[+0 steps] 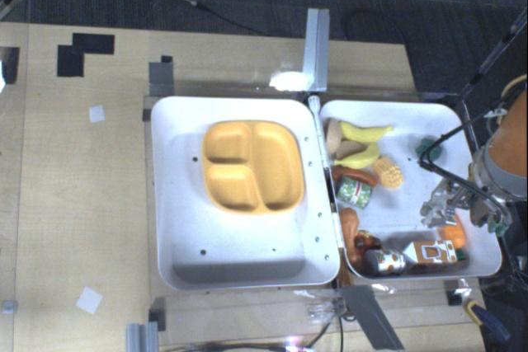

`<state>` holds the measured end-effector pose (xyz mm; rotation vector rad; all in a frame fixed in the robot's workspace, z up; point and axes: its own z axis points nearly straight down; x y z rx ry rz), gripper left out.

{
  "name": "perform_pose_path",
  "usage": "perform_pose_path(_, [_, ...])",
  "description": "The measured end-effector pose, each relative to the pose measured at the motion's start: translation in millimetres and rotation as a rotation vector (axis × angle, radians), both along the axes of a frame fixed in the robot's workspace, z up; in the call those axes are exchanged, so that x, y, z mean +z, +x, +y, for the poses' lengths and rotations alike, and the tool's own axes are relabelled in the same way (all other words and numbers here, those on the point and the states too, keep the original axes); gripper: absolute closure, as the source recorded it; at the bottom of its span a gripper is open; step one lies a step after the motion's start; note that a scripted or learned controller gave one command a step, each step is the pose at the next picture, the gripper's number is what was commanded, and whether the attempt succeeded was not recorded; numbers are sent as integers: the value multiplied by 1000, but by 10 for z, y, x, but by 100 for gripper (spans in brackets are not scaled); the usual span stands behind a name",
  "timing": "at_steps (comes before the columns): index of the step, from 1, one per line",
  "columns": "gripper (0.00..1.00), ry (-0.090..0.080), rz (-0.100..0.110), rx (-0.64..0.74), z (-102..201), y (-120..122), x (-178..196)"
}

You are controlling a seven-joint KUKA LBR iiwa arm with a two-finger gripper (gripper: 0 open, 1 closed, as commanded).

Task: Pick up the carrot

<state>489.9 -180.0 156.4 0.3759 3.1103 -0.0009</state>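
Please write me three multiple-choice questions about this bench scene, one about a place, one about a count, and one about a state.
1. Where does the yellow sectioned tray lie?
A. In the left bin
B. In the right bin
C. On the bare bench

2. How many compartments does that tray have?
A. Two
B. Three
C. Five

3. Where is the gripper in relation to the bins?
A. Over the left bin
B. Outside both bins
C. Over the right bin, at its right side

Answers: 1 A, the tray sits in the middle of the left bin. 2 B, two small sections at left and one long section at right. 3 C, it hangs above the right bin, just above the carrot.
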Motion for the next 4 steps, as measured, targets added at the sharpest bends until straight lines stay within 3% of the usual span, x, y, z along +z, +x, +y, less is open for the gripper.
perform_pose_path(1, [100,-2,-3,99,-260,4,-637])
perform_pose_path(2, [100,0,-3,-110,-148,2,-259])
perform_pose_path(3, [100,1,-3,-308,-261,-1,-24])
perform_pose_path(4, [100,1,1,-52,-6,-4,-49])
